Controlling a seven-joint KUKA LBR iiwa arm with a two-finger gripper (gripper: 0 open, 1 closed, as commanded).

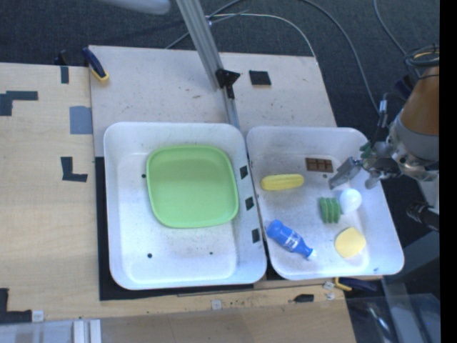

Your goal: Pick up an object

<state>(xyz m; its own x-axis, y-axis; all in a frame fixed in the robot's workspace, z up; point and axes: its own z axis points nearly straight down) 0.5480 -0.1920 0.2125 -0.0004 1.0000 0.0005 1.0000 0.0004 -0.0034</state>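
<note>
The right bin holds several small objects: a yellow corn cob, a brown chocolate piece, a green ribbed piece, a white ball, a yellow round object and a blue bottle. My gripper hangs over the right side of this bin, just above the white ball. Its fingers are spread open with nothing between them. The arm comes in from the right edge.
The left bin carries a green square plate. A metal pole slants down to the gap between the bins. Cables lie on the dark floor behind the bench.
</note>
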